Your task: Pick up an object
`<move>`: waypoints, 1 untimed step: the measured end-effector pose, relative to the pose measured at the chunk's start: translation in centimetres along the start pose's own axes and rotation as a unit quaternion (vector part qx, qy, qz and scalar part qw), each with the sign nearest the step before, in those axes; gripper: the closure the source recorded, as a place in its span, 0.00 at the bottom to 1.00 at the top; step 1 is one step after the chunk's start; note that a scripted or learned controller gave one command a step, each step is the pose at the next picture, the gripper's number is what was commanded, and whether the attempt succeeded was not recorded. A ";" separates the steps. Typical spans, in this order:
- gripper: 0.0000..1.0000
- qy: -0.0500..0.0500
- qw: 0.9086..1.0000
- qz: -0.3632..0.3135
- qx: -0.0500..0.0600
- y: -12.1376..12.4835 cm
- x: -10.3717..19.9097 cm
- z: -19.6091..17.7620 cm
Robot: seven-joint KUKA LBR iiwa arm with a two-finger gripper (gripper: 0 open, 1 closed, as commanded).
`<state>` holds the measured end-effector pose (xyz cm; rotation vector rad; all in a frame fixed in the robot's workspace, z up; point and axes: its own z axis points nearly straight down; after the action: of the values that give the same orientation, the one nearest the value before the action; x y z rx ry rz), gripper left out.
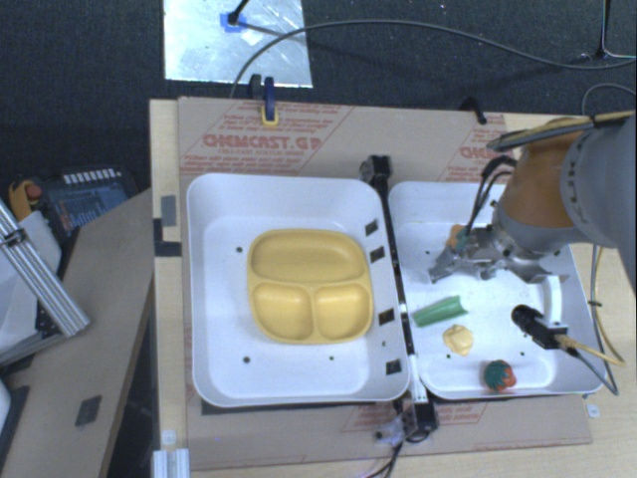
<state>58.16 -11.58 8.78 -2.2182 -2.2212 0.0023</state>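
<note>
The gripper [450,263] hovers low in the right bin [428,207], its grip state impossible to tell. The green piece [439,312] lies at its six o'clock; next, probably, descent over it.

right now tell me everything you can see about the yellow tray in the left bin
The yellow tray is a pale yellow divided plate, plastic by its look, with rounded corners. It has three compartments: one wide one at the far side and two smaller ones side by side nearer the camera. It lies flat, right way up, near the middle of the left bin, resting on the bin floor. Its compartments hold nothing, and nothing else touches it.
</note>
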 end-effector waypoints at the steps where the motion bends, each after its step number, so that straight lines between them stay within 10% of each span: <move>1: 1.00 -0.001 1.000 0.001 -0.003 0.2 -0.1 -1.4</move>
<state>58.32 -11.65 10.16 -2.2231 -2.2238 -0.0023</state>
